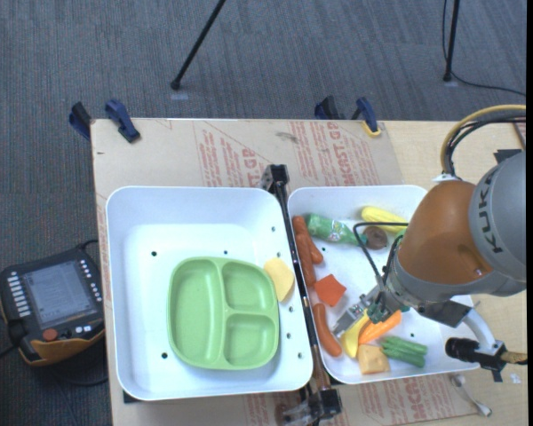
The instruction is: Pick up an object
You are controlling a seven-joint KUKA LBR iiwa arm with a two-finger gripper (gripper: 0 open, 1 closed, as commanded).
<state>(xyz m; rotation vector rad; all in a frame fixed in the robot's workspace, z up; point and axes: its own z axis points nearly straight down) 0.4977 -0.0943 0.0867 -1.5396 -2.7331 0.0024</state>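
The right bin (400,193) holds toy food. Along its left wall lie a hot dog (307,245) and a sausage (327,329), with a red block (330,288) between them. A green wrapped piece (330,229) and a yellow banana (382,215) sit at the back. At the front lie an orange carrot (379,327), a yellow piece (356,336), an orange wedge (371,358) and a green vegetable (404,351). My gripper (362,314) reaches down from the orange-banded arm (444,238), its tip right over the carrot and the yellow piece.
The left bin (133,238) carries a green divided plate (222,313) with a yellow wedge (280,279) at its right rim. A pendant (49,304) lies on the floor to the left. Blue clamps (122,119) grip the bench's back edge.
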